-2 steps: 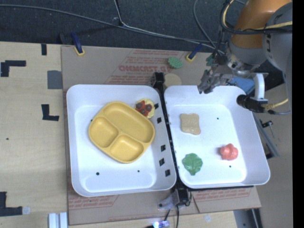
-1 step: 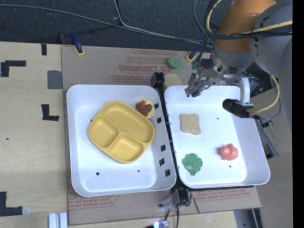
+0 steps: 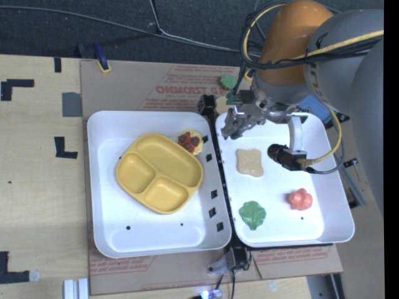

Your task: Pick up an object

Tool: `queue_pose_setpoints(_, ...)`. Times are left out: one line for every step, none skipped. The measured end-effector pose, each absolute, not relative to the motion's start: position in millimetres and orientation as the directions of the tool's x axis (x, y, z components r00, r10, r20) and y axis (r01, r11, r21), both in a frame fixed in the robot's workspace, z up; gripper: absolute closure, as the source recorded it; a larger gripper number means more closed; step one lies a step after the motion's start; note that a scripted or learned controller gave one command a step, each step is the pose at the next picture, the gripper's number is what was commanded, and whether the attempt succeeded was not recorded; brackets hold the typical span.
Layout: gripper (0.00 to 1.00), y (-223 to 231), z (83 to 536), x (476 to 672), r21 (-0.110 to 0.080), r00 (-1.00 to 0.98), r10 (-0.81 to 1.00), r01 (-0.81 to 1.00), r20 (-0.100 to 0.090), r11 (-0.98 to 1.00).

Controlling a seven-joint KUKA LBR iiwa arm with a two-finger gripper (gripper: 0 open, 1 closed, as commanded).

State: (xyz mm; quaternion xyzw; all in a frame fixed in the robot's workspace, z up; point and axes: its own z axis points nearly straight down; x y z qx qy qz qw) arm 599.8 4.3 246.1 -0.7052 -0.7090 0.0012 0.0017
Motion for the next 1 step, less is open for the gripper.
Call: queue_pose_setpoints(1.0,54.7,247.7,585.2,-0.003,-0.006,1.0,1.0,0.001,0.006)
